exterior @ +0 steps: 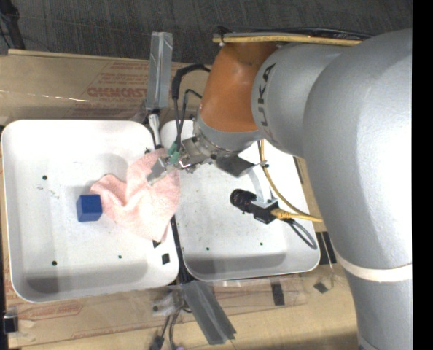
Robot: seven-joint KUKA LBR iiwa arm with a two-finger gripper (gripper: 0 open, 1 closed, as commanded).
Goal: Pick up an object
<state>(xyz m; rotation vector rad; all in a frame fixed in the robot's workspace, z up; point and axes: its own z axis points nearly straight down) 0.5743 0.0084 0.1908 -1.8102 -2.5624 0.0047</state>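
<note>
The gripper (167,165) appears pinched on the upper edge of the pink cloth (145,195), which drapes over the divider between the bins. A blue cube (89,207) sits just left of the cloth. The grasp looks made; lifting remains.

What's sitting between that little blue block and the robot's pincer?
In the camera view, a crumpled pink cloth lies between the blue block and the pincer.
</note>
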